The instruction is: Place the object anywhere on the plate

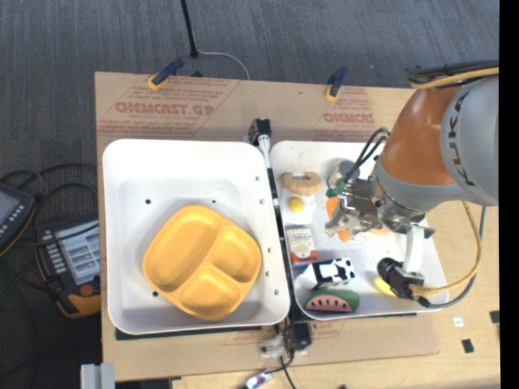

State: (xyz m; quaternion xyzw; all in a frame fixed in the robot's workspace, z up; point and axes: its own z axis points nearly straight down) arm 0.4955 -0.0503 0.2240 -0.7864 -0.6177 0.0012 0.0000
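Yellow three-compartment plastic plate [203, 260] bare at 9 o'clock; claw [347, 215] low over small orange toy [334, 207], finger state unreadable; placement pending.

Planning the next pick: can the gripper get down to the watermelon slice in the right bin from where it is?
Probably yes. The watermelon slice lies uncovered by the near wall, and the gripper hovers just above; the cow toy sits close beside it.
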